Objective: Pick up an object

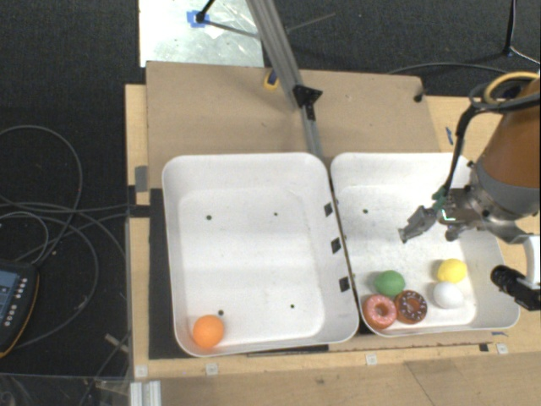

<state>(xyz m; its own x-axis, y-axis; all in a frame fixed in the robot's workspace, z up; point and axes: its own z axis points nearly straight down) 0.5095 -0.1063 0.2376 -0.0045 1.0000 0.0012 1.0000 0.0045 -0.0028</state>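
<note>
Objects, lower right bin [355,184]: green ball [390,282], pink donut [379,311], brown donut [411,306], yellow ball [451,270], white ball [448,294]. Gripper [423,224] above them, nothing held; finger state cannot be told. Step: approach; next, descend onto one.

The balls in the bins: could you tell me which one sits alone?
The orange ball, alone in the left bin; the green, yellow and white balls cluster in the right bin.
</note>
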